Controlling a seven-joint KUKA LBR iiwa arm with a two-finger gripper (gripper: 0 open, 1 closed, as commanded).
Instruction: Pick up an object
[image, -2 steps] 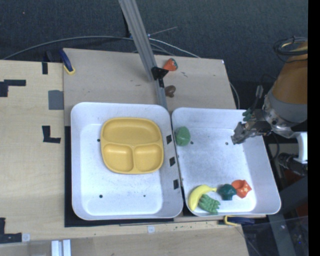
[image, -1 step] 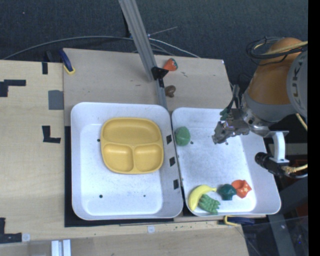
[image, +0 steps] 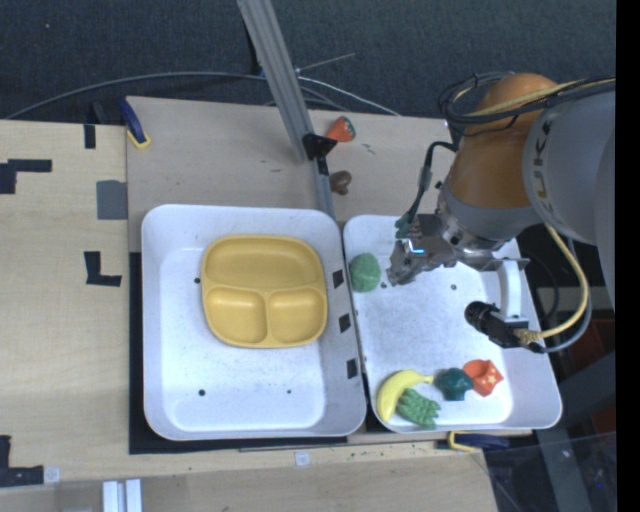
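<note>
Both bins, left (image: 165, 330) and right (image: 430, 320), look like smooth white plastic, finely speckled with dark flecks; the yellow divided tray (image: 265, 290) has a soft satin sheen, apparently plastic; the bench (image: 220, 150) looks like pale matt wood; the orange band (image: 500, 150) shines glossy; the small toys (image: 440, 390) near the right bin's front look like matt plastic.

Bench top (image: 230, 150): pale wood, marked with black tape pieces (image: 97, 268) at its left. Dark blue-grey floor (image: 120, 45) beyond, crossed by thin cables (image: 200, 78). Grey metal post (image: 280, 70) rising from the bench's far edge.
</note>
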